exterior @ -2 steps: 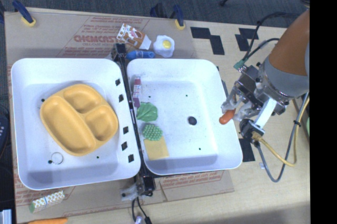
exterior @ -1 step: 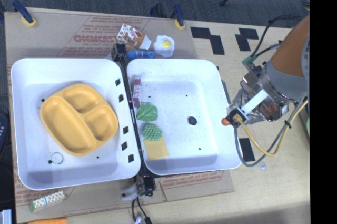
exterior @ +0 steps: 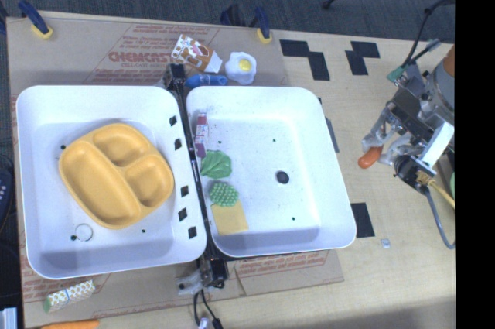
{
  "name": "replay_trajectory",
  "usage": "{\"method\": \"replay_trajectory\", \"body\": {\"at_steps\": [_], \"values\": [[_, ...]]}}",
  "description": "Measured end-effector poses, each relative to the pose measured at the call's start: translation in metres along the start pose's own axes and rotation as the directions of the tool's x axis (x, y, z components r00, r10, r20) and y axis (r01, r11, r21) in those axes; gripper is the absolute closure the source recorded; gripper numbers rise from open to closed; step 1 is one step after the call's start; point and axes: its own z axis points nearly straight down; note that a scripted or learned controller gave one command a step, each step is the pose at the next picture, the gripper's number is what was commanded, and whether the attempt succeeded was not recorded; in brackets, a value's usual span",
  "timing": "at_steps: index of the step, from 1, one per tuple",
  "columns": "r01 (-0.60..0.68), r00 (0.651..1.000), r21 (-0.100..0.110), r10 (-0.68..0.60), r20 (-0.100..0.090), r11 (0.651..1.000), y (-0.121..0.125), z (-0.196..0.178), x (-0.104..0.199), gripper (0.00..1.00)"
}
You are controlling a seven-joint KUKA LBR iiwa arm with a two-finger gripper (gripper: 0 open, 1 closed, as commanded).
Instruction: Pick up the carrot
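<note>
red print on the cardboard (exterior: 147, 49) under the bins is too blurred to read. the arm (exterior: 433, 126) sits at the right, off the bins, its pincer (exterior: 380, 153) pinching the orange carrot (exterior: 369, 159) above the desk (exterior: 387, 273).
</note>
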Motion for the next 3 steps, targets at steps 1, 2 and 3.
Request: {"method": "replay_trajectory", "body": {"at_steps": [1, 2, 3], "values": [[-0.046, 0.999, 0.004, 0.046, 0.001, 0.999, -0.034, 0.115, 0.031, 1.00], [0.014, 1.000, 0.001, -0.014, 0.001, 1.000, -0.006, 0.051, 0.005, 1.00], [-0.488, 0.873, 0.001, 0.488, 0.001, 0.873, -0.026, 0.021, 0.029, 1.00]]}}
